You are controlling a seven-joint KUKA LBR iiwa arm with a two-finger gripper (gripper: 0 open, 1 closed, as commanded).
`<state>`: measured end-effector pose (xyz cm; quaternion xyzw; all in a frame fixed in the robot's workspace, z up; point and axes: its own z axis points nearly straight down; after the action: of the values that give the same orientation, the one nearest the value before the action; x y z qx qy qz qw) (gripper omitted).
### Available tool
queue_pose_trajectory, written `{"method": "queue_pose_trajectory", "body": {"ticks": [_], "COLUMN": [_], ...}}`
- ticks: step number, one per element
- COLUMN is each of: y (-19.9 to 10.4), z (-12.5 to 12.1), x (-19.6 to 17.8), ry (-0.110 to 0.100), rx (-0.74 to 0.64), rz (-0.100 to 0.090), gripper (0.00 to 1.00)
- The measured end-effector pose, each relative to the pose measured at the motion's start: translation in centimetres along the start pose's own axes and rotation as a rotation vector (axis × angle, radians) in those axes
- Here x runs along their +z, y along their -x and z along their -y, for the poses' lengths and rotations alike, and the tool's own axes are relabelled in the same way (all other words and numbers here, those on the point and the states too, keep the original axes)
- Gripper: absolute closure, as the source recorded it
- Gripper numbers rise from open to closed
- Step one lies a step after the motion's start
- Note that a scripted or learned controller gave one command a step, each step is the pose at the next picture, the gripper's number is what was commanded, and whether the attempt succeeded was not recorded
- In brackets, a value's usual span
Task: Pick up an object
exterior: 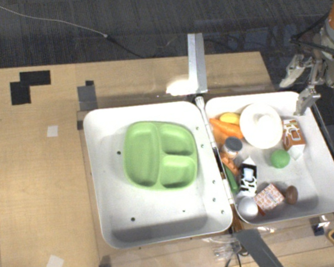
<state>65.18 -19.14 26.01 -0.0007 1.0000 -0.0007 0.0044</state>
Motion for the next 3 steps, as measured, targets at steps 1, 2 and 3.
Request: {"method": "queue_pose_trajectory", "body": {"ticks": [1,2,3], "y": [-2.0,-6.2,-7.1], "z": [1.3,1.3,0.6], "x": [16.0,17.0,17.0], "ry": [-0.003,-0.002,0.000], "rx": [-0.134,-0.083,0.134], "rz": [0.007,0.006,0.006], "gripper": [0.00,0.00,0.00]}}
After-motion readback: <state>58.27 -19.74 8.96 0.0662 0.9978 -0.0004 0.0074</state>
